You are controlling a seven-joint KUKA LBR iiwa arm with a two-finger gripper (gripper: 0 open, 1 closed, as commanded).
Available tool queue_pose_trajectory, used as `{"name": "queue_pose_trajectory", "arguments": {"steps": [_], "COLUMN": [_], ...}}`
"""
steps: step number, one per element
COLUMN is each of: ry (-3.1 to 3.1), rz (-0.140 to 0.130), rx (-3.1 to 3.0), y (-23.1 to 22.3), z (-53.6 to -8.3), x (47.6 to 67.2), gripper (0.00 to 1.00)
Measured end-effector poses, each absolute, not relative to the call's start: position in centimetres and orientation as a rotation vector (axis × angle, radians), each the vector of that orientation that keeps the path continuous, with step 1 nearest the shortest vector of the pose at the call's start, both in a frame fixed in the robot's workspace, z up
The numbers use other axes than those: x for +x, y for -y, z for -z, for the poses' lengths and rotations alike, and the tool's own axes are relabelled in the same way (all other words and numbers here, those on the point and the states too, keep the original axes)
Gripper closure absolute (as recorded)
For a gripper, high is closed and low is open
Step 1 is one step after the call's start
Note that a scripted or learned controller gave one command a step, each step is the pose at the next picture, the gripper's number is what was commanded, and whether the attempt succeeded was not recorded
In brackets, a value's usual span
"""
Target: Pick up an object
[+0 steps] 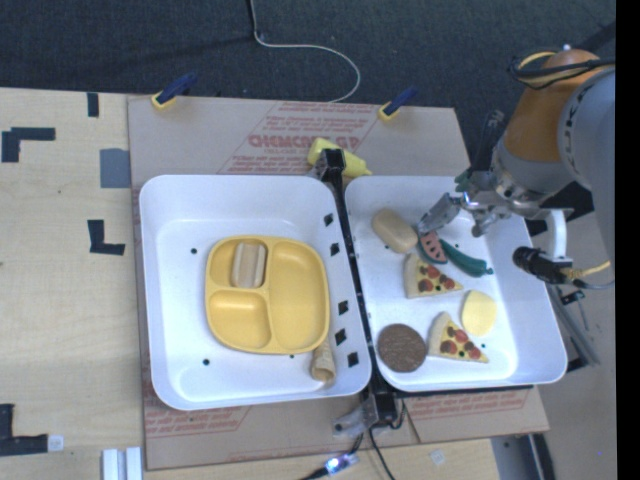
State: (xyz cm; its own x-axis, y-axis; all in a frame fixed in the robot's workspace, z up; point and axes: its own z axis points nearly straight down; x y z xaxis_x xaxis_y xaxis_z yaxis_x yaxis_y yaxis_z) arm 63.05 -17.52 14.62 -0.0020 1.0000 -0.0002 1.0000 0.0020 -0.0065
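Two shallow white bins sit side by side on a cardboard sheet (290, 133) on the counter (60, 298). The left bin (165, 208) carries a yellow divided plate (268, 294) near its middle, with a pale bread-like piece (248, 264) in the plate's far-left compartment. A small tan piece (322, 365) lies in the bin at the plate's near-right corner, close to the wall shared with the other bin.

The right bin (535, 353) holds toy food. A tan potato-like piece (394, 231) lies toward its far-left corner. Just right of it is a watermelon slice (430, 246), and beside that a green pod-shaped piece (466, 260). A pizza slice (430, 278) lies near the middle. Toward the near edge are a brown round cookie (402, 347), a second pizza slice (455, 339) and a yellow cheese-like piece (479, 312) nearer the right wall.

The arm (545, 118) reaches in from the right over the right bin's far edge. Its pincer (450, 211) hangs just above the watermelon slice, fingers spread apart, with nothing seen between them.

A yellow item (325, 151) rests on the cardboard beyond the bins, where they meet. A white cable (310, 53) loops over the dark floor past the counter's far edge.
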Motion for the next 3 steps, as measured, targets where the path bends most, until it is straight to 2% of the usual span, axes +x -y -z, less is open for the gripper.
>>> {"name": "queue_pose_trajectory", "arguments": {"steps": [1,2,3], "ry": [2.223,2.229,2.229], "rz": [0.004,0.009,0.006], "rx": [-2.219,-2.225,-2.225], "y": [17.3,17.4,17.3], "z": [-8.9,-9.2,-10.0], "x": [63.4,63.8,63.7], "gripper": [0.00,0.00,1.00]}}
